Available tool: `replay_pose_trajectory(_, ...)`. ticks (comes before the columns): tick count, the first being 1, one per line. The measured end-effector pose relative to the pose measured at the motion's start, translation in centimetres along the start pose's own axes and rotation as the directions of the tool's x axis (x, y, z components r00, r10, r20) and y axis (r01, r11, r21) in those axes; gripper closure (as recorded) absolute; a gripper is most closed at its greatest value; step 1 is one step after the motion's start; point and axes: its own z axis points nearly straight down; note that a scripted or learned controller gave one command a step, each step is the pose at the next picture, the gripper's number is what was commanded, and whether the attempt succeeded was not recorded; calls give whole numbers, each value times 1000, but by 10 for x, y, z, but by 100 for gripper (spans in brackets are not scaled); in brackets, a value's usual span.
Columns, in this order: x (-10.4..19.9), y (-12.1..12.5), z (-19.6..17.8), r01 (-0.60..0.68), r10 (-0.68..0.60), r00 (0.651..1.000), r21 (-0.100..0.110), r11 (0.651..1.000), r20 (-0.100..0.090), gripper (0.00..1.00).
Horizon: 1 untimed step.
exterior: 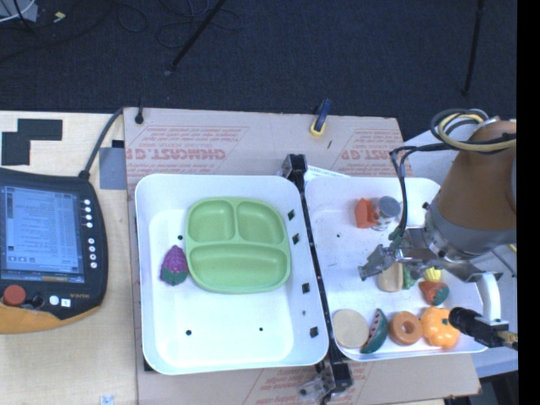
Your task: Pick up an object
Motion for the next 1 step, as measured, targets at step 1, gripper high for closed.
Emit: replay_pose_trajectory(1,6,-5,66,1,0,1000,6,1000,-2,0)
